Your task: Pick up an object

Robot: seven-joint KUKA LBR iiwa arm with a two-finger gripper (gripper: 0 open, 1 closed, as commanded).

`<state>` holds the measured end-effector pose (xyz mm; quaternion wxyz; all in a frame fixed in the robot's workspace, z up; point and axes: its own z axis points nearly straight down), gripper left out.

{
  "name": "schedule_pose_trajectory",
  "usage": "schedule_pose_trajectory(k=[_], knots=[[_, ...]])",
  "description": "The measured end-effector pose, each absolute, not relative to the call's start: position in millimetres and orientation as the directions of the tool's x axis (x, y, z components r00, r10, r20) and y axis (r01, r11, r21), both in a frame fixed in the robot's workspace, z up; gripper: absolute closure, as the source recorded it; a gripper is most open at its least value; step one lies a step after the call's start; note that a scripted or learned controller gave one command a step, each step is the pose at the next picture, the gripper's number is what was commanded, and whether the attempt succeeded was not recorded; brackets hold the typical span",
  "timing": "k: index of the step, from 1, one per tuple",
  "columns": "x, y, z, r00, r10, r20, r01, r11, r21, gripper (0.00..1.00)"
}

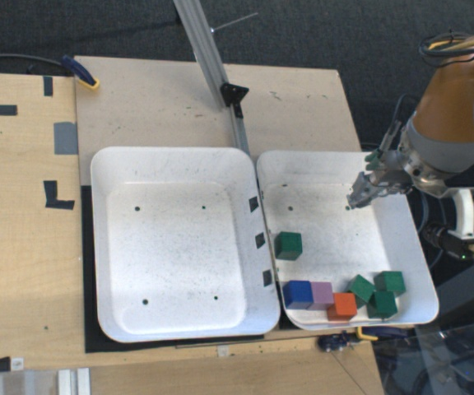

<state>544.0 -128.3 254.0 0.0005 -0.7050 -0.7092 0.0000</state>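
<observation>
A green cube (288, 245) sits alone near the left wall of the right bin (401, 220). Along that bin's near edge lie a blue cube (298, 294), a pale purple cube (322, 293), an orange cube (343, 305) and three more green blocks (378, 292) bunched toward the corner. My jaws (359, 194) hang over the bin's far right part, well apart from every block, gripping nothing; whether they are spread or pressed together I cannot tell. The left bin (105, 220) lies beside it on the desk (155, 105).
</observation>
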Motion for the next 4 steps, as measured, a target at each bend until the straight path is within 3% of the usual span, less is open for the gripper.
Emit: schedule_pose_trajectory(k=[2, 4], knots=[[572.8, -33, 233, -0.006, 1.0, 0.001, 1.0, 0.006, -0.003, 1.0], [594.7, 80, 240, -0.008, 1.0, 0.001, 1.0, 0.008, -0.001, 1.0]])
